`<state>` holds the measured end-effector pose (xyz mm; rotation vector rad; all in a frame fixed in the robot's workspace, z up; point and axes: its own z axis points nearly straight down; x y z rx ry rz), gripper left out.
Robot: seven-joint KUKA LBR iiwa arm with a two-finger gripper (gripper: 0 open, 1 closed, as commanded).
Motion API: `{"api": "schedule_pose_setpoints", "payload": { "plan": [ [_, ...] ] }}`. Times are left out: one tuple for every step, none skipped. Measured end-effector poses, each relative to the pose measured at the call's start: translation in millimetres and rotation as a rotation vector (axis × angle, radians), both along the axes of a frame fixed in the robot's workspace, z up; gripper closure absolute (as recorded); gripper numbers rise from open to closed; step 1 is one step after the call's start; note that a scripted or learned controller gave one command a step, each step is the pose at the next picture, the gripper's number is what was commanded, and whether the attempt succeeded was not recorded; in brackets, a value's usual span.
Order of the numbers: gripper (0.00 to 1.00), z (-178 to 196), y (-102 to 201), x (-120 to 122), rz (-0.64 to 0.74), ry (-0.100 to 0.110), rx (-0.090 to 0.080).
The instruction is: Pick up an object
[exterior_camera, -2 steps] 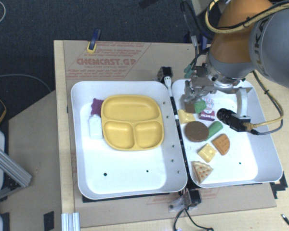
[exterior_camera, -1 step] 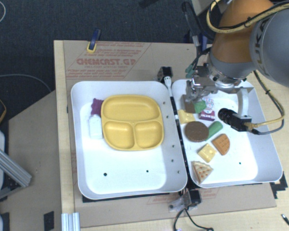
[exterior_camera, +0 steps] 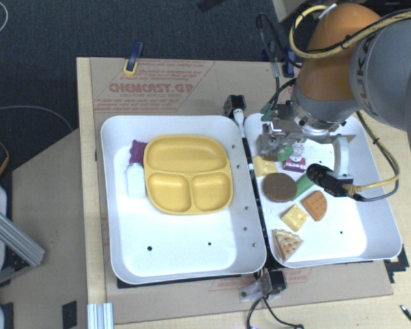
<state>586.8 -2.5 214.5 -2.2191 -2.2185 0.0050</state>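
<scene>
- Gripper point(exterior_camera: 277, 144) is low over the far end of the right bin point(exterior_camera: 370, 242); whether its fingers are open or shut, I can't tell.
- Just below it: a brown round cookie point(exterior_camera: 279, 187), a yellow cheese wedge point(exterior_camera: 264, 166), a green piece point(exterior_camera: 305, 184).
- Nearer: bread slice point(exterior_camera: 316, 205), cracker point(exterior_camera: 294, 217), sandwich triangle point(exterior_camera: 286, 242).
- Left bin point(exterior_camera: 178, 256) carries a yellow divided tray point(exterior_camera: 188, 173), with a white bottle point(exterior_camera: 135, 180) beside it.
</scene>
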Motion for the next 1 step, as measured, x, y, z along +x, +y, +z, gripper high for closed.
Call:
{"api": "schedule_pose_setpoints", "payload": {
  "plan": [
    [1.00, 20.5, 1.2, 8.6, 0.001, -0.008, 0.000]
  ]
}}
